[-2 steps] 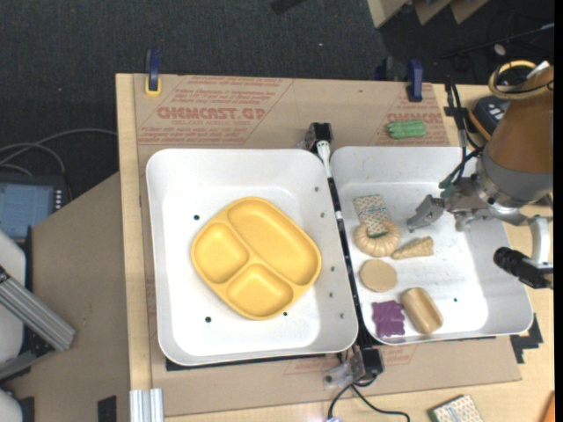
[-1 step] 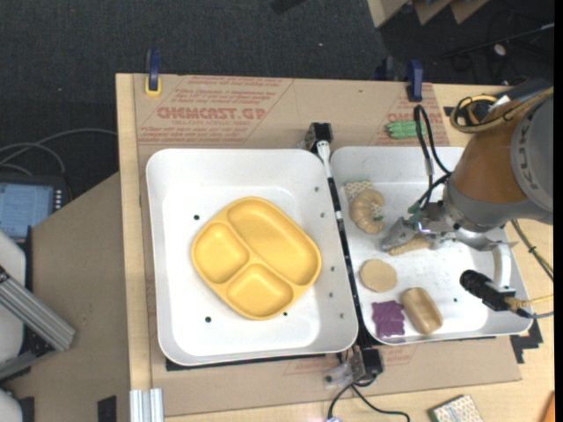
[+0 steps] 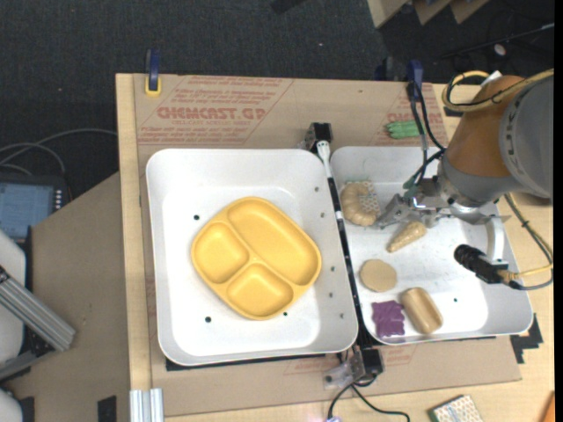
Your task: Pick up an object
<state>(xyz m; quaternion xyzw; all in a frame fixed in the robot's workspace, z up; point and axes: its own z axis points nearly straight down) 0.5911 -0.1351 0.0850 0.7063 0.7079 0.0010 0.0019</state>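
jaws (image 3: pixel 413 207) hovering spread open in upper part of right bin (image 3: pixel 506 310), gripping nothing | cone-shaped tan object (image 3: pixel 405 235) lying just below the jaws, toward frame bottom, seemingly apart | long axis slanting lower left to upper right | likely needing a short drop, fingers straddling the narrow width

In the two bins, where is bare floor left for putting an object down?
Left bin: bare floor all round the yellow tray, widest along the near edge. Right bin: a bare patch at the near right, beyond the tan cylinder. Crowded: round the gripper, cone, disc and purple piece.
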